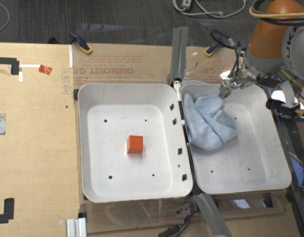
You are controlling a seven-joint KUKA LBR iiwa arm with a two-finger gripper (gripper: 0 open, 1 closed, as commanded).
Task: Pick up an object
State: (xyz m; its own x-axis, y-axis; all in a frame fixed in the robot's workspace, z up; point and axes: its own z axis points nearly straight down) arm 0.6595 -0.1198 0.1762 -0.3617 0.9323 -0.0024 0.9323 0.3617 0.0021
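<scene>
An orange-red block (pixel 135 144) lies near the middle of the left bin (pixel 93 172). A crumpled light-blue cloth (pixel 207 125) lies in the left half of the right bin (pixel 260 167), against the divider between the bins. My gripper (pixel 225 91) hangs from the orange-banded wrist over the back of the right bin. Its tip is right at the cloth's upper right corner, which rises in a peak toward it. Whether the tip has hold of that corner is hidden.
The arm (pixel 273 31) leans in from the upper right above the right bin's far rim. A grey bar (pixel 179 53) stands behind the divider. Clamps (pixel 80 42) and cardboard sit along the back; a wooden board (pixel 28 132) flanks the left.
</scene>
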